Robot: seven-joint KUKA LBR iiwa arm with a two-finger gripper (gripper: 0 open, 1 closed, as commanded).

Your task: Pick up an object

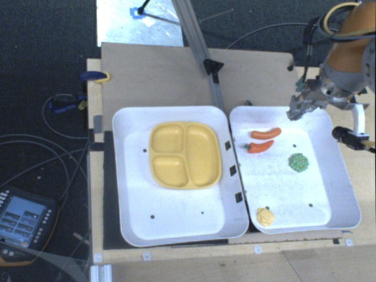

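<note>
Left bin [132,216] with yellow divided plate [185,155], right bin [343,201] with two sausages [264,140], green ball [298,162], end effector [298,108] state unclear

Your two bins, the left bin [132,216] and the right bin [335,198], look like smooth white plastic with a slight sheen. Inside the left bin, the yellow divided plate [185,155] reads as moulded plastic, satin rather than glossy. The table [153,75] beyond the bins looks like matt tan board, possibly wood or cardboard. Above the right bin, your pincer [301,107] appears grey metal, dull. The green ball [298,162] in the right bin looks rough, knobbly.
</note>
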